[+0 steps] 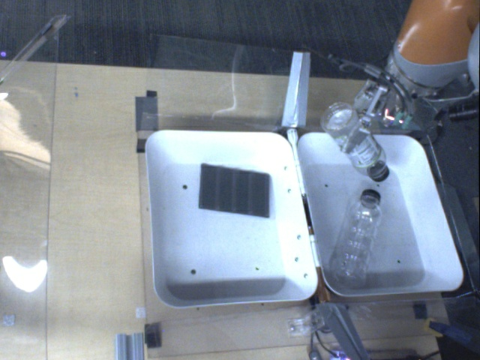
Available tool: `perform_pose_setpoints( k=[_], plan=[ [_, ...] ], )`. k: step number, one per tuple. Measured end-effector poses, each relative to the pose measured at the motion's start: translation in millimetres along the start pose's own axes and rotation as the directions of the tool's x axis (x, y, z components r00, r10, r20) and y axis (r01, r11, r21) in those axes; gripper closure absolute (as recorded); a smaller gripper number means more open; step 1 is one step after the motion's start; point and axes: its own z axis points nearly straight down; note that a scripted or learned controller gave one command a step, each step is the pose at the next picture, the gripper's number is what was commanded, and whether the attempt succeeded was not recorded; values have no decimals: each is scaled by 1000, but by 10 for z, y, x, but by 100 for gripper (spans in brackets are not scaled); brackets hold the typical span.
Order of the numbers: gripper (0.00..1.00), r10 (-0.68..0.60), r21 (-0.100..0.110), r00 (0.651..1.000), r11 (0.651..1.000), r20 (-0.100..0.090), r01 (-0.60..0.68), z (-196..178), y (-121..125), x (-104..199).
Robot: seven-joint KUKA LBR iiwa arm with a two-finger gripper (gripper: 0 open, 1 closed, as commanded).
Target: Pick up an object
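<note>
Two clear plastic bottles with black caps are in the right bin [442,223]. One bottle [358,235] lies flat on the bin floor, its cap pointing toward the back. The other bottle [354,139] hangs tilted over the bin's back left corner, base up and left, cap [379,172] down and right. My gripper [365,124] reaches in from the upper right and is shut on this tilted bottle's body, with a finger [369,105] crossing it. A dark grey rectangular pad [234,190] lies flat in the left bin [169,223].
A metal divider post [296,88] stands at the back between the bins. The arm's orange band [439,17] and grey wrist fill the top right corner. Cables and clamps [337,336] sit at the bench's front edge below the right bin.
</note>
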Motion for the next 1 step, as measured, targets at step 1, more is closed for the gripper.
perform_pose_setpoints(
  k=[1],
  plan=[
    [100,-355,-2,935,935,-4,355,613,35,-42]
  ],
)
